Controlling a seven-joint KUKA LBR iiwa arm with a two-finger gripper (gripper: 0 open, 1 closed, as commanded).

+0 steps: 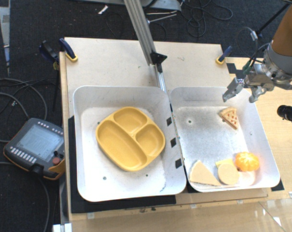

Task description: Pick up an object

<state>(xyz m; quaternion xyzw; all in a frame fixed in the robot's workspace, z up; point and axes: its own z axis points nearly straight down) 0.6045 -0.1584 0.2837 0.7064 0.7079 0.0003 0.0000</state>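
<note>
Two white bins sit side by side on the bench. The left bin (88, 178) holds a yellow plate (130, 138) with three parts in it. The right bin (261, 144) holds toy food. A pizza slice (229, 117) lies near the bin's far right side. An orange (246, 162) sits in the near right corner. Just beside it lie a round cracker (228, 174) and a cheese wedge (202, 174), close to the near wall.

A slanted metal pole (142, 25) comes down to where the two bins meet. A grey and orange control box (35, 148) lies on the floor at the left. Two clamps (67, 50) hold the far corners of the board.

The gripper (243, 94) hangs over the far right edge of the right bin, up above the pizza slice. Its two fingers are spread apart. Nothing is between them, and they touch no food.
</note>
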